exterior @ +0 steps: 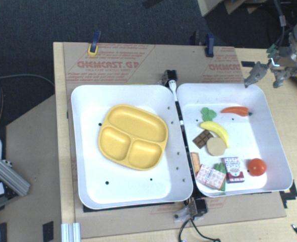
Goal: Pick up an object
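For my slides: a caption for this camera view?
Claw spread open above right bin of toy food; yellow tray in left bin.

Robotics lab, looks like: cardboard-topped bench (pixel 138 59) w/ clamps (pixel 94 45), loose cables (pixel 198 228), alu rail (pixel 7 174), dark carpet floor (pixel 62 9).

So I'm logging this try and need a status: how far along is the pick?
Nothing looks done yet. The gripper hangs open at the far right corner of the right bin, with nothing between its fingers. The banana, tomato, carrot and small boxes all lie in that bin. Left to do: move over one item, descend, close and lift.
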Robot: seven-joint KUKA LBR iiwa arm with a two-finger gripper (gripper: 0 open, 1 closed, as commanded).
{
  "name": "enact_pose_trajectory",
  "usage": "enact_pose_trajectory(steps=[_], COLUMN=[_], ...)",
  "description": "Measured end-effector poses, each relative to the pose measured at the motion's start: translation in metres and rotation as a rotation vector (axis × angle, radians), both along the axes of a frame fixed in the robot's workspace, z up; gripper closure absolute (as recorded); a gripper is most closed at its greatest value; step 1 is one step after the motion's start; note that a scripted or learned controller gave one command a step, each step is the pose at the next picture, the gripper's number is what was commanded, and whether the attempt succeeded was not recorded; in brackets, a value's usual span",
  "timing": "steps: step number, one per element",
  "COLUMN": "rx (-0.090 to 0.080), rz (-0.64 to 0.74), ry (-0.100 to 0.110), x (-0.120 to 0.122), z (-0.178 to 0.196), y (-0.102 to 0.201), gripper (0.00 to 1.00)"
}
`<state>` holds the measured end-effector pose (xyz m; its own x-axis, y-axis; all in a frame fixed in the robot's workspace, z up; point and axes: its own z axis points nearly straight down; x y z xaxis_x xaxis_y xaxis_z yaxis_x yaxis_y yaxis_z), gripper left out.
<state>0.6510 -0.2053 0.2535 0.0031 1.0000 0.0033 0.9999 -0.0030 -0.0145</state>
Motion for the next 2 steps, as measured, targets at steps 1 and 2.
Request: enact_pose_trajectory(steps=[1,2], rx=[-0.003,-0.002], rz=[0.003,0.003], ry=[-0.014,-0.009], x=[0.002,0.007], z=[0.009,-0.051], y=[0.001,-0.004], gripper=[0.00,0.00])
